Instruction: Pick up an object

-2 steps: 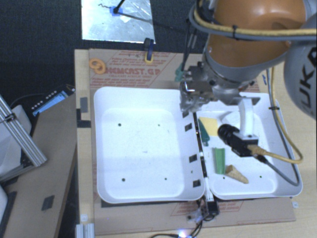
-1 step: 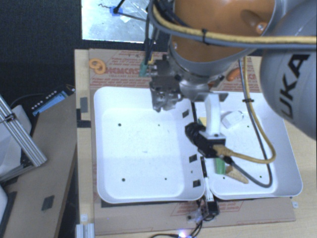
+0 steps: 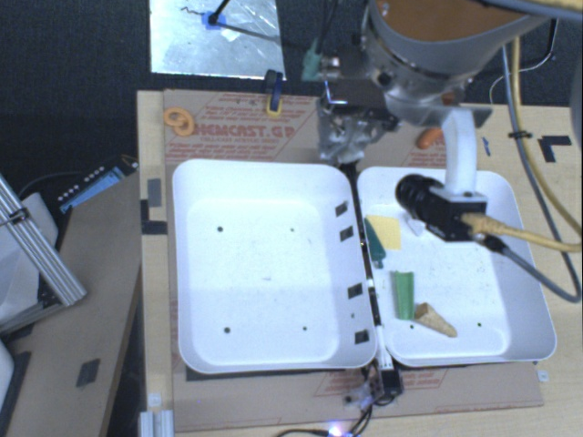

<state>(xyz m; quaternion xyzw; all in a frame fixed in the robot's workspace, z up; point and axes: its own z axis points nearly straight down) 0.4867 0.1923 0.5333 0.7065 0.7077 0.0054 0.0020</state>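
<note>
The right bin (image 3: 496,312) holds a yellow flat piece (image 3: 388,233), a slim green strip (image 3: 374,241) beside it, a green block (image 3: 403,294) and a tan wedge (image 3: 435,320). My gripper (image 3: 343,147) hangs at the far edge of the bins, over the divide between them, well behind those objects. It looks dark and blurred, and I see nothing in it. A black cylindrical unit (image 3: 435,207) mounted on the arm hangs over the right bin's far part, just right of the yellow piece.
The left bin (image 3: 264,276) lies beside the right one. On the cardboard behind them are an orange ring (image 3: 178,121), a yellow-and-blue clamp (image 3: 273,96) and an orange item (image 3: 427,138). Yellow cables (image 3: 533,237) cross the right bin's right side.
</note>
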